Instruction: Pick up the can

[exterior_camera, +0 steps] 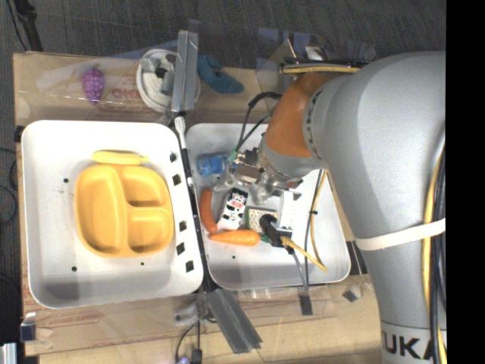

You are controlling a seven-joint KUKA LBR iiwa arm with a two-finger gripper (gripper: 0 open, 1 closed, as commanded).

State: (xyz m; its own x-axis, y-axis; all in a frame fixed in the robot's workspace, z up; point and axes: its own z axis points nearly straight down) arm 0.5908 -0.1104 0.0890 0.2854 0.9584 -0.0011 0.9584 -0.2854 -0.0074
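A: Where was the can?

B: Small blue metal can [212, 163] lay on its side in the far left corner of the right white bin [333, 268], close to the divider wall. Nothing gripped it.

A: And the gripper [244, 196]?

B: Down in the same bin, just beside the can, over a black-and-white printed carton [233, 209]. Couldn't tell if the fingers were spread or closed; the wrist housing blocked them.

A: Step?

B: Looked like approach, pre-grasp. Can not lifted.

A: Next move?

B: Shift toward the far left corner, straddle the can across its round body. The wall leaves little room. An orange plastic carrot [235, 238] and a second orange piece [205, 209] sat nearby, the yellow divided tray [125, 207] in the left bin.
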